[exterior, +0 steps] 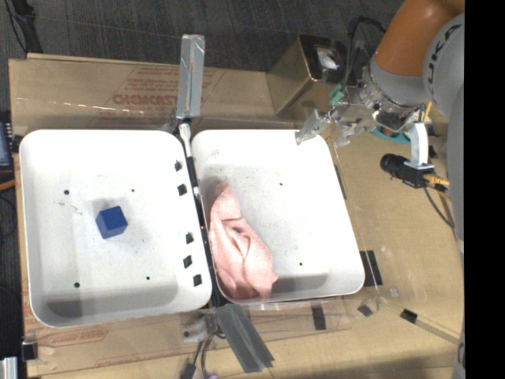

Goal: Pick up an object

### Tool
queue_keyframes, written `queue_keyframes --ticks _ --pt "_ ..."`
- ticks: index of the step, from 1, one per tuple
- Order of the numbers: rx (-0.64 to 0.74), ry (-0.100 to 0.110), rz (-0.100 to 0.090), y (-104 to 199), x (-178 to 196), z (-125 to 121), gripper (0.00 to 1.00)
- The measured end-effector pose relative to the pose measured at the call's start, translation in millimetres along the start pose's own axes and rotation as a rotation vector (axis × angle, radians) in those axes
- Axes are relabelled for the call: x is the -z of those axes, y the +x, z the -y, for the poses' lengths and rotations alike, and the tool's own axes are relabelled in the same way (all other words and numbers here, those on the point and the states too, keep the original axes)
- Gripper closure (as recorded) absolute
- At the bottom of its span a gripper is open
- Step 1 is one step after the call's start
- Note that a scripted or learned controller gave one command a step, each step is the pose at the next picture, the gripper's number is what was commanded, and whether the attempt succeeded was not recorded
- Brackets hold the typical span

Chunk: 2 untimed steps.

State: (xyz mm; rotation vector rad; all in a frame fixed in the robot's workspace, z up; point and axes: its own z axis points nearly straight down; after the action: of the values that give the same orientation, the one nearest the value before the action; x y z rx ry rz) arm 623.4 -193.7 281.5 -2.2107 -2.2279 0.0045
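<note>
Well, the gripper [319, 126] hovered over the right bin's [316, 212] far corner, jaws released and holding nothing. A pink cloth [237, 247] lay inside; the blue cube [112, 221] sat in the left bin [47, 235]

From my console the two bins [47, 290] look like smooth white plastic, speckled with small dark marks. The pink cloth [237, 247] in the right one is soft and crumpled, matt. The blue cube [111, 221] in the left bin looks matt. Under them I see dull brown cardboard [102, 85]. The arm's orange band [410, 26] is glossy.
</note>
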Motion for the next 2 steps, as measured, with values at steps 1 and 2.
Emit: queue_keyframes --ticks 1,2 --pt "-0.124 0.001 -0.001 43 -111 -13 0.0" --pt "-0.044 0.001 0.0 99 -190 3 0.0"
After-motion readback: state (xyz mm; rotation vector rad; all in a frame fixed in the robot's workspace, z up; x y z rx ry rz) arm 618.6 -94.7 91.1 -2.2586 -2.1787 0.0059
